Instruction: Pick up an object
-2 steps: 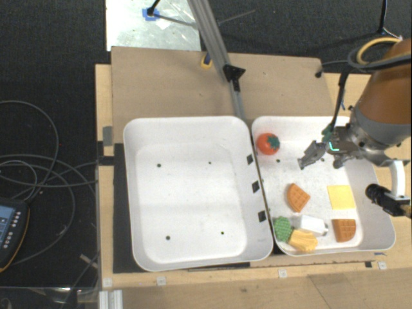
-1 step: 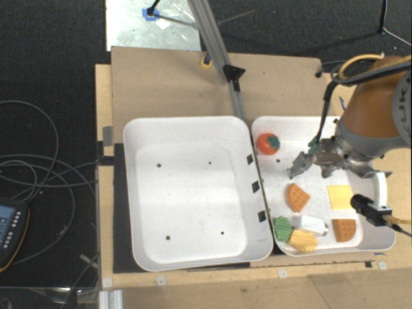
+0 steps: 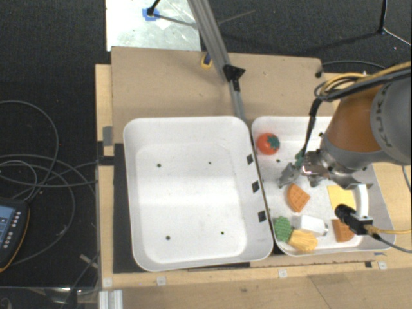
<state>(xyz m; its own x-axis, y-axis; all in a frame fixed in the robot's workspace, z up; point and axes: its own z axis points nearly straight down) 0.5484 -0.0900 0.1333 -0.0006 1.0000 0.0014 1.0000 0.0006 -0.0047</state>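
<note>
In right bin (image 3: pixel 273 124), end effector (image 3: pixel 297 172) above ridged orange wedge (image 3: pixel 297 198)

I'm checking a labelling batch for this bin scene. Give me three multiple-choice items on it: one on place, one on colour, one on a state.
1. Where do the toy objects lie?
A. right bin
B. left bin
C. on the floor

2. What colour is the ball?
A. blue
B. red-orange with a green patch
C. black

3. Where is the gripper?
A. over the left bin
B. off the bench
C. low over the right bin, beside the orange waffle piece

Answers: 1 A, all objects sit there; 2 B, its surface shows both; 3 C, it hangs just above that piece.
</note>
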